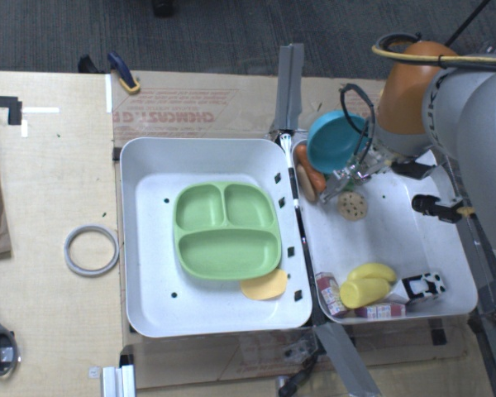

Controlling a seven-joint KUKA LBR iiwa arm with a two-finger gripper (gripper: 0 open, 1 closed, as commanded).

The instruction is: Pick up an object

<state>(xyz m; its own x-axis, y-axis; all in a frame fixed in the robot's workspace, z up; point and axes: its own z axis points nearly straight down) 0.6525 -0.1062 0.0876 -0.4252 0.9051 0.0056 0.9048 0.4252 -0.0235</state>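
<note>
My gripper (350, 176) hangs low over the far left part of the right bin (397, 238), below the arm's orange band. It is right beside the lower edge of a blue bowl (335, 139) in the bin's far left corner. An orange carrot-like piece (309, 177) lies just left of the gripper along the bin wall. A round tan piece with holes (353, 206) rests just below it. I cannot see anything held.
Along the right bin's near edge lie a yellow cup-like thing (369, 283), a red and white packet (328, 294) and a small black and white toy (424, 286). The left bin (140, 222) holds a green divided plate (227, 231) and a yellow-orange disc (264, 287).
</note>
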